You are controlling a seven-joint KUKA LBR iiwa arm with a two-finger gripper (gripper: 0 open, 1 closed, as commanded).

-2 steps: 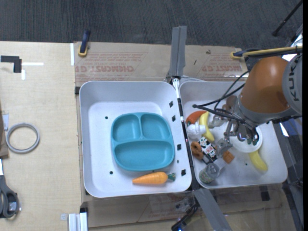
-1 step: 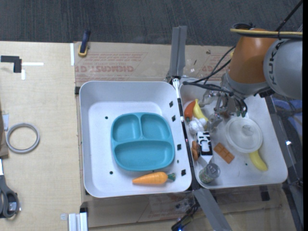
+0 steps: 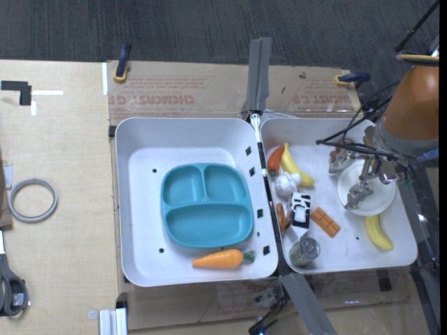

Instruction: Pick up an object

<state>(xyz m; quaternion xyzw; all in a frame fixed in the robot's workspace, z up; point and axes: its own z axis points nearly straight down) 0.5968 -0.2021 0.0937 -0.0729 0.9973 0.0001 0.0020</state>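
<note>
Down front, a toy carrot [image 3: 219, 259] lies beside the blue plate [image 3: 207, 204]; over in the right bin, the gripper [image 3: 363, 190], fingers spread and holding nothing, hangs above a white dish [image 3: 383, 199], a banana [image 3: 378, 232] just beside.

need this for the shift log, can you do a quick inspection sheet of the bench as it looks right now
surface: two white bins side by side, left bin and right bin, on a cardboard sheet over a wooden bench
job's things: left bin holds a blue divided plate and a toy carrot; right bin holds two bananas, a white round dish, an orange block, a small can
clutter: tape ring and scissors on the bench
grippers: gripper hangs over the white dish, nothing seen between its fingers
cables: dark cables by the arm
surroundings: dark floor, clamps on the cardboard
</note>
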